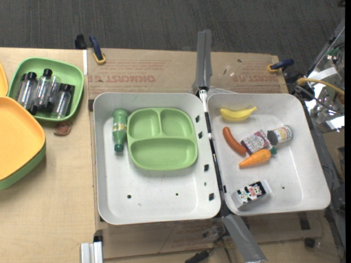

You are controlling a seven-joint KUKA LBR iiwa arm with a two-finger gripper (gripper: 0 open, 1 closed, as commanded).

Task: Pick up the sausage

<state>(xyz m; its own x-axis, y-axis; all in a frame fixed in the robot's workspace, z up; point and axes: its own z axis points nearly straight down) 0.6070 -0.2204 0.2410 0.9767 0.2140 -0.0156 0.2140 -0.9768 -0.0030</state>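
The sausage is a reddish-orange link lying at a slant in the left part of the right bin. A yellow banana lies just behind it. A small labelled bottle lies on its side to the sausage's right, and an orange carrot lies close to the sausage's near end. The sausage's top is uncovered.
A small printed carton lies near the right bin's front edge. The left bin holds a green divided plate and a green bottle. On the bench at far left are a green tray of dark bottles and stacked orange plates.
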